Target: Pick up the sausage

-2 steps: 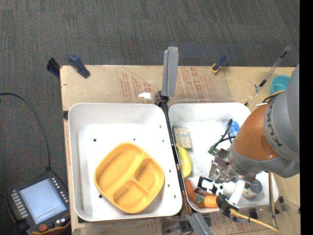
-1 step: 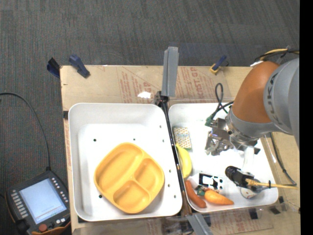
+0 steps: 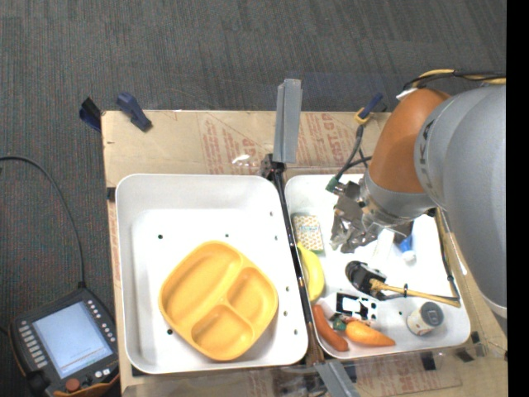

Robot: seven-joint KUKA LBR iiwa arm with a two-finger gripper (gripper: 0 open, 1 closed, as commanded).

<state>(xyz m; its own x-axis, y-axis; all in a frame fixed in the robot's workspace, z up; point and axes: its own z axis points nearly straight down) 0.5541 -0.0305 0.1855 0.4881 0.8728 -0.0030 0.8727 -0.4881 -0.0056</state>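
The grey arm (image 3: 446, 164) is seen entering from three o'clock over the right bin (image 3: 318, 190). A yellow divided plate (image 3: 218, 300) lies in the left bin (image 3: 140, 197). The gripper (image 3: 350, 236) hangs above the right bin; whether it is open cannot be told. The sausage (image 3: 328, 327) lies at that bin's seven o'clock corner, beside a carrot (image 3: 369, 333).

Probably robotics lab — grey carpet floor (image 3: 165, 48), cardboard-topped bench (image 3: 198, 143), teach pendant (image 3: 62, 341) with cable — no household furnishings.
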